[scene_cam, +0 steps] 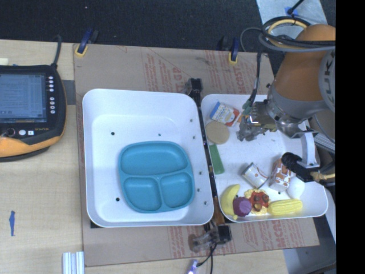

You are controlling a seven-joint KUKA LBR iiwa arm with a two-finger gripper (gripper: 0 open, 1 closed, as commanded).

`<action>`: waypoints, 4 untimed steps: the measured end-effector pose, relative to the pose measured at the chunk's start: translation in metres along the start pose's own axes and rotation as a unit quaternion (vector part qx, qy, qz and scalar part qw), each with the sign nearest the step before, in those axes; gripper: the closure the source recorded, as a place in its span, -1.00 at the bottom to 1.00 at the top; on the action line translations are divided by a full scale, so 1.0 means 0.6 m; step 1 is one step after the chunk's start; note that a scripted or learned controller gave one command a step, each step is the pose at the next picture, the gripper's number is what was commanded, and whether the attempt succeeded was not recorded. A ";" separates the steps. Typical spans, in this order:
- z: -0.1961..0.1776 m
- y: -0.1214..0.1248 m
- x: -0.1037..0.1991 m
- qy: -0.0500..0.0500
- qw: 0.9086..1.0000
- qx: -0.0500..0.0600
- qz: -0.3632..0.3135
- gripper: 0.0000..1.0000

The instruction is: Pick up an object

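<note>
Cardboard-covered counter [142, 61] ahead; my pincer [251, 127] hovers over the right bin's [319, 210] far-left clutter; grip state I cannot tell; open floor mid-bin.

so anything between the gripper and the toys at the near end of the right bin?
Nothing visible. The gripper hangs over the far part of the right bin, with bare floor between it and the banana, corn and silver piece nearer the camera.

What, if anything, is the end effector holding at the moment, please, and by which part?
It cannot be told: the end effector hangs low over the right bin, with no object visibly in it.
</note>
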State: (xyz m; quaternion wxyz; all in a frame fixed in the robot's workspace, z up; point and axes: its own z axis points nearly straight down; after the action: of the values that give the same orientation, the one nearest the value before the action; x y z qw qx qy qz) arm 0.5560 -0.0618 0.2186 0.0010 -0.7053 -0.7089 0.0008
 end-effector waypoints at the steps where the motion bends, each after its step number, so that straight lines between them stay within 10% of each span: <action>1: 0.045 0.103 0.064 -0.001 1.000 0.001 0.000 1.00; 2: 0.039 0.058 -0.010 0.000 1.000 0.001 0.001 1.00; 3: 0.044 0.108 0.027 0.000 1.000 0.000 0.001 1.00; 4: 0.045 0.039 -0.002 -0.001 1.000 0.001 0.001 1.00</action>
State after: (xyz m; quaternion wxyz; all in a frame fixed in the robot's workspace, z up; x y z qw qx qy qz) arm 0.5795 -0.0627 0.1916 0.0012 -0.7057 -0.7085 0.0021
